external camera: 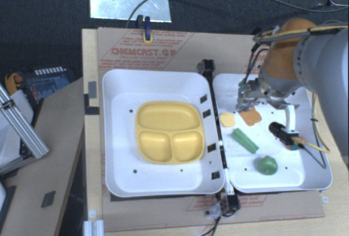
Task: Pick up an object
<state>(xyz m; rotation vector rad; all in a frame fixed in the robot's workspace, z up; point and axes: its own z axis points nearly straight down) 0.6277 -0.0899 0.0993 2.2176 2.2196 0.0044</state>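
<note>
Divided tray point(166, 131) in left bin point(117, 93); 4 small items in right bin point(313, 175), claw point(246, 100) above them.

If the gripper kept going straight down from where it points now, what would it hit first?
Probably the orange-brown flat piece just beneath the gripper in the right bin, though depth is hard to judge; the pale yellow piece lies beside it.

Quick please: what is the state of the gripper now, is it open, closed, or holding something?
Gripper: cannot be told. It is low in the right bin, just above the orange piece.
</note>
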